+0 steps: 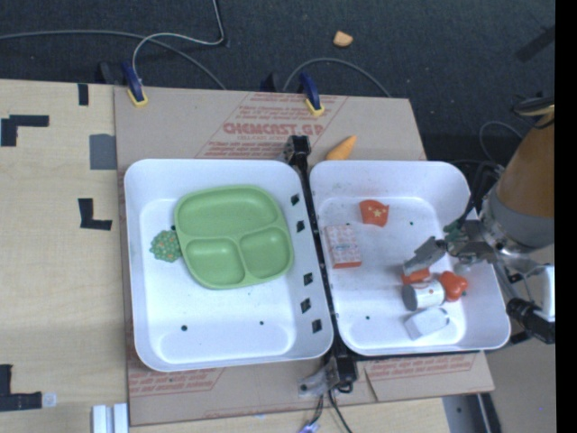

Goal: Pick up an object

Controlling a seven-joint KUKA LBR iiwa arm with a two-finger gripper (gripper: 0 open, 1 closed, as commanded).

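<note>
The gripper [431,262] is seen low in the right bin [361,330], right of centre; its grasp state cannot be told. Just near of it, an orange-and-white object [431,291] is found on the bin floor. A green plate [233,235] is held by the left bin [216,345].

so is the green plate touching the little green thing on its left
Touching, it seems: in the camera view the plate rim meets the small speckled green object at its left edge, no white bin floor visible between them.
</note>
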